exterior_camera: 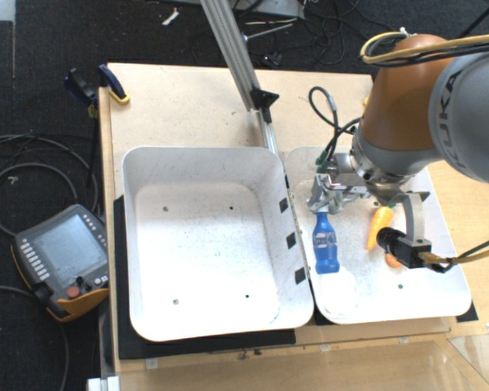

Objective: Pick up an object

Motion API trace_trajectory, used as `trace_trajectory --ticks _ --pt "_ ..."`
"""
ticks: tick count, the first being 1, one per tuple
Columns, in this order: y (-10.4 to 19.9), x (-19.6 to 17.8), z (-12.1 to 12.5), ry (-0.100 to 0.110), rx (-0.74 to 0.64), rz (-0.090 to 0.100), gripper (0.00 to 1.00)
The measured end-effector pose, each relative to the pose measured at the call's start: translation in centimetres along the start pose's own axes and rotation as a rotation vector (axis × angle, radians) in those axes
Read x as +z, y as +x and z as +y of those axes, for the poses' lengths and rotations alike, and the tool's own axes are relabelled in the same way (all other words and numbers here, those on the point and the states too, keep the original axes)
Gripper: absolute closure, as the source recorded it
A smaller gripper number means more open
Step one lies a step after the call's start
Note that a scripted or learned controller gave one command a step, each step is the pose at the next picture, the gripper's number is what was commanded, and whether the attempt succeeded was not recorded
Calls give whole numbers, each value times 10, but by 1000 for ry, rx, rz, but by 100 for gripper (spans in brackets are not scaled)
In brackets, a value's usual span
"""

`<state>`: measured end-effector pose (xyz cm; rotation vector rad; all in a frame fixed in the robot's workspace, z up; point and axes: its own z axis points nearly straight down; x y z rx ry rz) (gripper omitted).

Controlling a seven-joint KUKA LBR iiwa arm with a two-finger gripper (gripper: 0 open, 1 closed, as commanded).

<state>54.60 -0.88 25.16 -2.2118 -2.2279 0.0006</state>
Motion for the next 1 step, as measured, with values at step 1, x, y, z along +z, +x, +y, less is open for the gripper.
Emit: trace_trajectory --ticks 1 --pt "57 -4 -3 -2 -1 1 100"
